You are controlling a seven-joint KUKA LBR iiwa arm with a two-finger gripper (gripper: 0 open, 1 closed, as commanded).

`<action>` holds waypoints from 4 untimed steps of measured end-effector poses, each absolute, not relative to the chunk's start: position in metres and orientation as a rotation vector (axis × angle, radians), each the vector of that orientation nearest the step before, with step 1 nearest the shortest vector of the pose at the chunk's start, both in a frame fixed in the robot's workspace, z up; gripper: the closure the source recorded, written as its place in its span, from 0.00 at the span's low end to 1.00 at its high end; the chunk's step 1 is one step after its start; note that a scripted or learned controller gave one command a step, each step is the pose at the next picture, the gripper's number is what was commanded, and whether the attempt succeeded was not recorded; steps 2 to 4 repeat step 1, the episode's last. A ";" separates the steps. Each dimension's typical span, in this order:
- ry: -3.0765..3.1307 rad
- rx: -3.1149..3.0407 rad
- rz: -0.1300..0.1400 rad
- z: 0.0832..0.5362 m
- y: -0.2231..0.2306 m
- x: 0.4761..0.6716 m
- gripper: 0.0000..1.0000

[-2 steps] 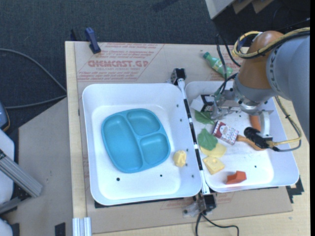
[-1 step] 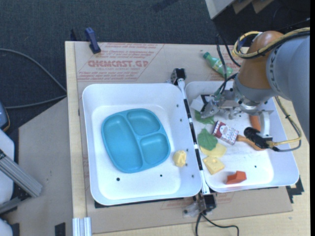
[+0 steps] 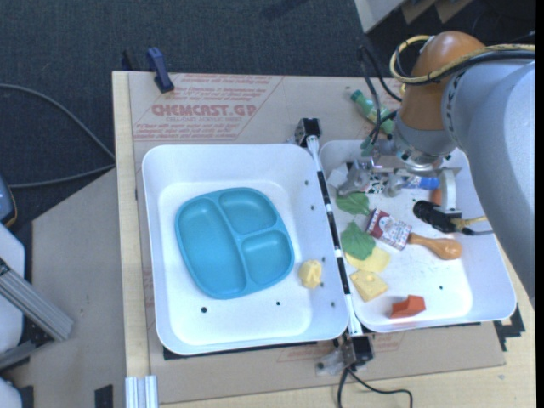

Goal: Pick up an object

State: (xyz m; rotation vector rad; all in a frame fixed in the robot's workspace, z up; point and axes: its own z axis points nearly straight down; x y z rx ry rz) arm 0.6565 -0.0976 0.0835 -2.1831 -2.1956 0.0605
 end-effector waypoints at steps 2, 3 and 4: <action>-2.197 -2.189 0.083 0.094 -0.105 0.654 1.00; -2.197 -2.189 0.083 0.094 -0.105 0.654 1.00; -2.197 -2.189 0.083 0.094 -0.105 0.654 1.00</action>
